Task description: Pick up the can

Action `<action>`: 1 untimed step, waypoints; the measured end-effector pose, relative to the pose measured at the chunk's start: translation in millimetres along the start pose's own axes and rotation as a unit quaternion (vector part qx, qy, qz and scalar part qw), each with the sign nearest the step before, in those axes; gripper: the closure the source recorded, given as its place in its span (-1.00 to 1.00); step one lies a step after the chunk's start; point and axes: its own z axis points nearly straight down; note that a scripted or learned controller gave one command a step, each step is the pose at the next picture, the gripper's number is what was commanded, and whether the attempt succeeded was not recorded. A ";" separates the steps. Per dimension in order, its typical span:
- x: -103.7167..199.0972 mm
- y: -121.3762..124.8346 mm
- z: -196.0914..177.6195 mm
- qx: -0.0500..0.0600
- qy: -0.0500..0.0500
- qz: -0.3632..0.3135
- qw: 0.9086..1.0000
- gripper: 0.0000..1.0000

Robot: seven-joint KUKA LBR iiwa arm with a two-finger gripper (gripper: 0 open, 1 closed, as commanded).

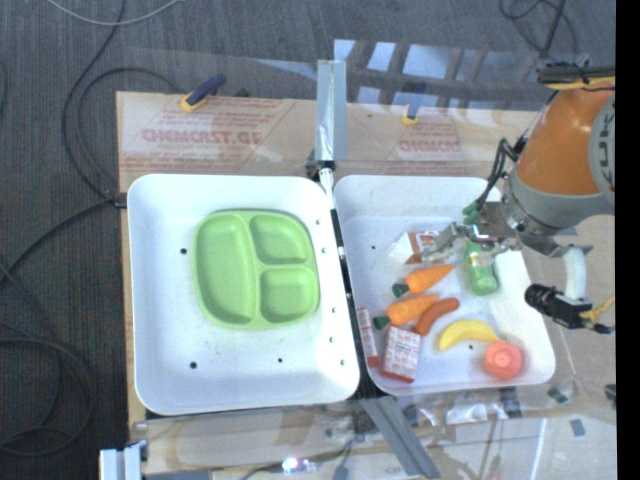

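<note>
Two white bins on a counter (pixel 150 128). Left bin (pixel 160 358): green divided tray (pixel 257 266). Right bin (pixel 385 208): green can (pixel 482 273) below end effector (pixel 478 236), grip state unclear; beside carrots (pixel 422 293), banana (pixel 468 334).

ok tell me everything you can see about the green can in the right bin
The green can is a small cylinder with a shiny, metallic-looking green body and a paler top end. It lies in the right bin, toward its right side, just right of the upper carrot and above the banana. The gripper sits right over its upper end, hiding part of it; whether the two touch can't be told.
</note>
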 end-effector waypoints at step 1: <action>-1.5 28.0 103.5 -0.005 0.000 0.093 0.996 -1.00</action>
